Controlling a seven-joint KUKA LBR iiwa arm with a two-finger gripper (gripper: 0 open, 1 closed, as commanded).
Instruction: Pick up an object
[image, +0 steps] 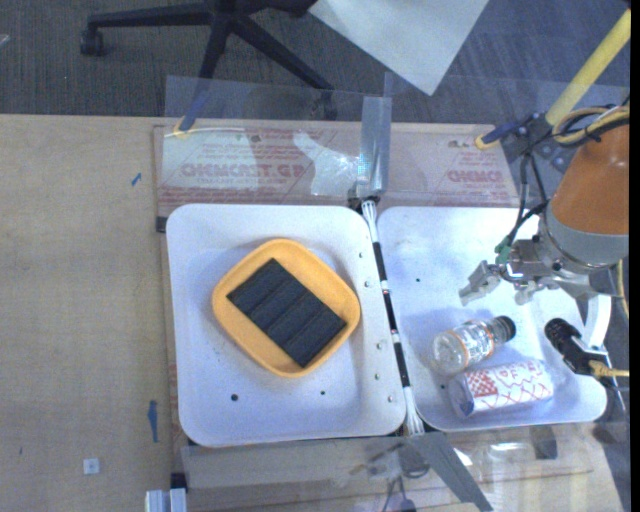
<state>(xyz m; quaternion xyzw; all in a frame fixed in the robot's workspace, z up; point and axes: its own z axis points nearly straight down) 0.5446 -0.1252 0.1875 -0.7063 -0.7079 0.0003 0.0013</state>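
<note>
Left bin (200, 400) held a yellow tray (232, 330) with a dark pad. Right bin (430, 240) held a red-patterned can (505, 385) touching a clear bottle (470, 343). My gripper (500, 283) hung above them, fingers spread, grasping nothing

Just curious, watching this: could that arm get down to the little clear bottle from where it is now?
Probably yes. The gripper hangs in the right bin just above the bottle, with bare floor between; only the red-patterned can crowds its far side.
</note>
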